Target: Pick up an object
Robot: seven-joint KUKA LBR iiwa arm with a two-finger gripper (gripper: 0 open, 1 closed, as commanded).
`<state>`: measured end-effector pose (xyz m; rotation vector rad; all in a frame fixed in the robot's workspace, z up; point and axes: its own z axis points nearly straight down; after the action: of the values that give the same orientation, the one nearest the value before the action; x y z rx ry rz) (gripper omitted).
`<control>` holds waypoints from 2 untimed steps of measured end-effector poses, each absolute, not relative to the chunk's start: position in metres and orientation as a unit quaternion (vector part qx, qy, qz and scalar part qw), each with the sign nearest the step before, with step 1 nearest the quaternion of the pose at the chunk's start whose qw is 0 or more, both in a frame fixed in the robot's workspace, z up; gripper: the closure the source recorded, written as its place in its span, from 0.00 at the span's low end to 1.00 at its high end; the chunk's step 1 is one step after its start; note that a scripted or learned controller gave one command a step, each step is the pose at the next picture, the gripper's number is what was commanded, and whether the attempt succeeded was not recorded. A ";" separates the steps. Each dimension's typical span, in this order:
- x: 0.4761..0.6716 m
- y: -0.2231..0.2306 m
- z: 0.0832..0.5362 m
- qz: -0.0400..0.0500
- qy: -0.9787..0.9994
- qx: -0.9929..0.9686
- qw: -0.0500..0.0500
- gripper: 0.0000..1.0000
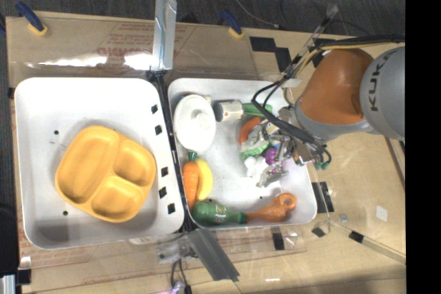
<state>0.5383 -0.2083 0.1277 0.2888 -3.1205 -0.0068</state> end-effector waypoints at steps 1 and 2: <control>0.537 -0.210 0.094 0.001 -0.998 0.055 -0.002 0.00; 0.556 -0.192 0.094 0.001 -1.000 -0.030 -0.003 0.00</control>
<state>0.5561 -0.1924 0.0941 -0.0940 -3.1459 0.0019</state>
